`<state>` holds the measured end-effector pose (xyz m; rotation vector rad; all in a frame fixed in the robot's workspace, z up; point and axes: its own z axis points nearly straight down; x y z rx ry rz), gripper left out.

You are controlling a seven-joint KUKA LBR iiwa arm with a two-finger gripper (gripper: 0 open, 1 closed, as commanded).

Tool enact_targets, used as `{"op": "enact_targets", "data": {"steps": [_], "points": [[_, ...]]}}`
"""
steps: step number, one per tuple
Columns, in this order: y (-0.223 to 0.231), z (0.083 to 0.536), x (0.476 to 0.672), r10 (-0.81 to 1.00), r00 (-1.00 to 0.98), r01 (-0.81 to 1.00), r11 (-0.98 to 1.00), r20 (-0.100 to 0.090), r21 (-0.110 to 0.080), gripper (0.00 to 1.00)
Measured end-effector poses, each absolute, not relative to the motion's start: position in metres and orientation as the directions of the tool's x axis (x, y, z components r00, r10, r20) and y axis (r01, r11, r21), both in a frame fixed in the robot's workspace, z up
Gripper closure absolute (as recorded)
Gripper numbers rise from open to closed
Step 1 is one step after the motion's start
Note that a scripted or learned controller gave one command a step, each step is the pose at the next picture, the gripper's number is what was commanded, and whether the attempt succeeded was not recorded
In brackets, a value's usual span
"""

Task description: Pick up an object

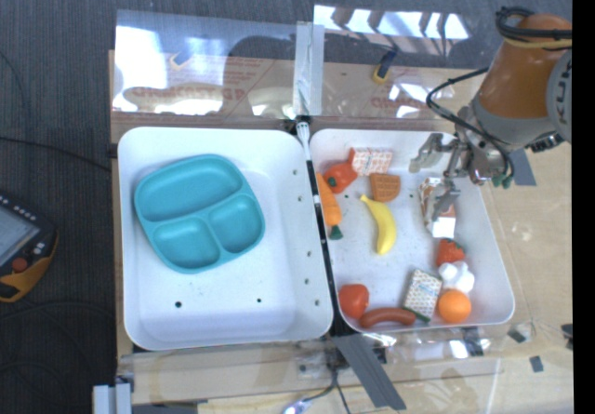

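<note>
The gripper (444, 181) hangs low over the right bin (497, 263), above a small white-and-red piece (442, 218) by the banana (379, 224); whether it grips anything I cannot tell, so it looks mid-reach, needing a clean descent.

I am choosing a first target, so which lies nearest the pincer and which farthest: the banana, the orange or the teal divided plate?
1. Banana, middle of the right bin, left of the pincer.
2. Orange, near right corner of that bin, below the pincer.
3. Teal divided plate, in the left bin, farthest.
</note>
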<state>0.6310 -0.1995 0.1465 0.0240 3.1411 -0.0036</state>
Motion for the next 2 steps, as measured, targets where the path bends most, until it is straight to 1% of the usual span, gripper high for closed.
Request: {"op": "enact_targets", "data": {"steps": [1,2], "points": [[-0.219,0.09,0.587,0.072,-0.997,0.072,0.997,-0.012,-0.003,0.0],[-0.149,0.091,0.557,0.251,-0.968,0.251,0.968,-0.017,0.0,0.0]]}}
